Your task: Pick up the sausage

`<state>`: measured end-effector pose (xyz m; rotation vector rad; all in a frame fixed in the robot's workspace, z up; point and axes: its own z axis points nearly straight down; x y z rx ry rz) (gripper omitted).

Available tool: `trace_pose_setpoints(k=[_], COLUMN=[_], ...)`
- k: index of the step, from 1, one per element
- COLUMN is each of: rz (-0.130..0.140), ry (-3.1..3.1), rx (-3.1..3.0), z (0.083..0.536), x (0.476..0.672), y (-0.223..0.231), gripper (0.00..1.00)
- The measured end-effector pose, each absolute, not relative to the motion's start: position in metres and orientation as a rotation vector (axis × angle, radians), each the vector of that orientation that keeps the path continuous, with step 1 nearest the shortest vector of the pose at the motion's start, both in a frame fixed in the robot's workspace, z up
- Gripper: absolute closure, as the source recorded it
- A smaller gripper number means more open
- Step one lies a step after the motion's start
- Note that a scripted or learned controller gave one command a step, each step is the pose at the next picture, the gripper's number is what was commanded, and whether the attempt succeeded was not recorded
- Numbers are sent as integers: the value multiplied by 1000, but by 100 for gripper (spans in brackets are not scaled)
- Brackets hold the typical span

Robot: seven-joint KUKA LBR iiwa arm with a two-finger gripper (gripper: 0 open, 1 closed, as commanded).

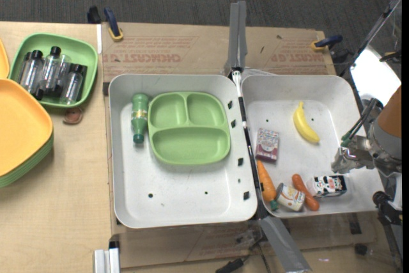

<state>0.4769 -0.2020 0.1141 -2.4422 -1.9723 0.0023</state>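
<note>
The approach is underway: the end effector [345, 160], state untellable, must be lowered leftward onto the reddish-orange sausage [305, 192].

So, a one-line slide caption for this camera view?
Gripper hovers at the right bin's edge, near the sausage lying among toy foods.

A green divided plate [189, 127] is lying in the left bin [128, 201], with a green bottle [139, 117] resting just beside it on its left. In the right bin [332, 87] a banana [305, 123] is lying toward the far side, a small purple carton [268, 144] is sitting left of it, and a carrot [266, 181], a small tub [291, 197] and a milk carton [330, 185] are lying along the near edge. Left of the bins, a green tray [82, 53] is holding dark-capped bottles [52, 73], and orange plates [25, 137] are sitting stacked nearer.
</note>
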Motion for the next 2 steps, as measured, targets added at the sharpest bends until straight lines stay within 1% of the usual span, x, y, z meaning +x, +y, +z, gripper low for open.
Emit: trace_pose_setpoints(k=[1, 2], rz=[4, 6], ry=[-2036, -1607], rx=[-2391, -2697], z=[161, 190], x=[543, 496], y=[-190, -216], gripper=[100, 100])
